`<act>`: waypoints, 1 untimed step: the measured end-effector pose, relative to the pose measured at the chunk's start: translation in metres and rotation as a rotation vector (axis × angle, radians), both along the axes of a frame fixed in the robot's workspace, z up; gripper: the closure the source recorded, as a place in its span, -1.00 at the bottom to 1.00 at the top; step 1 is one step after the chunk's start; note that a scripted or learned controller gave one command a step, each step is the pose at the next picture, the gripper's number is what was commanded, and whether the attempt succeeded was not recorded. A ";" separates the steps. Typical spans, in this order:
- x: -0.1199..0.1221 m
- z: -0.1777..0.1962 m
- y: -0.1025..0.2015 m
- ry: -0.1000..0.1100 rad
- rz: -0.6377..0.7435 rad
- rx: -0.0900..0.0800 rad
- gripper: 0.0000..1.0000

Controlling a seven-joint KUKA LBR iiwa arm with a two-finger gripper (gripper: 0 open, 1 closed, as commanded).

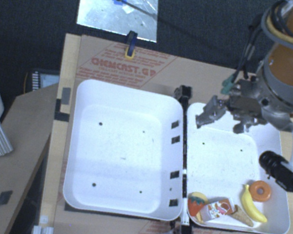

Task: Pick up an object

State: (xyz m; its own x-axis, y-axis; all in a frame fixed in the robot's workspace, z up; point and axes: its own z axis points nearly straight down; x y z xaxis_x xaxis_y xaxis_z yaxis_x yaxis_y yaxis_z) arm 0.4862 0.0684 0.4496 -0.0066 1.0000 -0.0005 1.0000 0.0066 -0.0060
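Hand above right bin's far edge, banana and toys in near corner

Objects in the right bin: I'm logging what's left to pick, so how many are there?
5, all along its near edge: a banana, an orange ring beside it, a cone-shaped piece, a small packet and a red-orange toy. Overlaps may hide more.

A single fixed camera looks down at a slant from above the bench, taking in both white bins fairly closely.
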 end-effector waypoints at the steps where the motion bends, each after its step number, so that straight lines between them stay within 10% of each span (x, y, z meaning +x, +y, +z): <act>1: 0.000 0.068 0.029 -0.015 0.000 0.003 -1.00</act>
State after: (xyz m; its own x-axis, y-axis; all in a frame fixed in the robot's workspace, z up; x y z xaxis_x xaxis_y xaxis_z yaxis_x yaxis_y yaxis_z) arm 0.4867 0.0970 0.5180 -0.0070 1.0000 0.0027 0.9999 0.0070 0.0091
